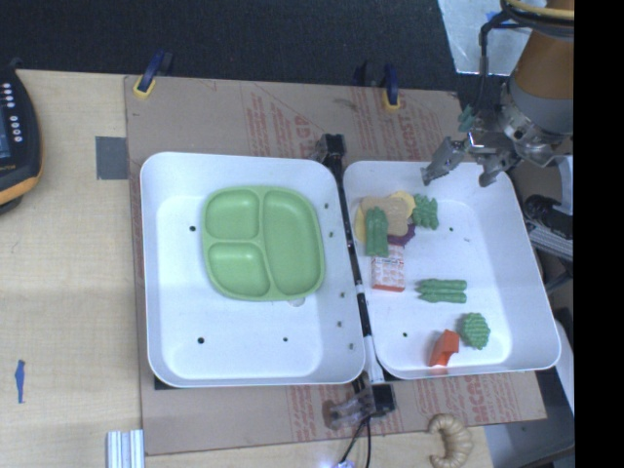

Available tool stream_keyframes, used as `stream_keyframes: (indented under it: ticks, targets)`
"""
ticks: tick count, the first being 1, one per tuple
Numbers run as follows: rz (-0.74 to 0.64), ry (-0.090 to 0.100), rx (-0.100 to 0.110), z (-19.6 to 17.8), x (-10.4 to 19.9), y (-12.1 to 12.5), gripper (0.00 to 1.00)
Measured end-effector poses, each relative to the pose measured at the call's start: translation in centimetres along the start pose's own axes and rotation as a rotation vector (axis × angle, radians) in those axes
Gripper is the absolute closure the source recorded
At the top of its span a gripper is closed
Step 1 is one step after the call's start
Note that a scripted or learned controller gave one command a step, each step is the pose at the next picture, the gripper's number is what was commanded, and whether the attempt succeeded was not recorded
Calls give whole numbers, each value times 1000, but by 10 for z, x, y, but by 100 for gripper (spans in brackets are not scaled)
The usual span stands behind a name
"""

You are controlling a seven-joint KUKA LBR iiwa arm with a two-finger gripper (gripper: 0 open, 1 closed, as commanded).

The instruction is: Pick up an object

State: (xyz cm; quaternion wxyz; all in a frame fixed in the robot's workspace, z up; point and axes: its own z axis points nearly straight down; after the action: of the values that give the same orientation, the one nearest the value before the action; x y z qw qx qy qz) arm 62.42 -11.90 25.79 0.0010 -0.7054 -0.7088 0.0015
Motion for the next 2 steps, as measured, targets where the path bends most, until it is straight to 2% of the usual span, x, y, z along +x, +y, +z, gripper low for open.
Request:
stream_keyframes:
  ticks: [1, 2]
  targets:
    - [-4, -1, 3, 78, 1, 33, 0]
    - [-2, -2, -11, 150, 6, 36, 0]
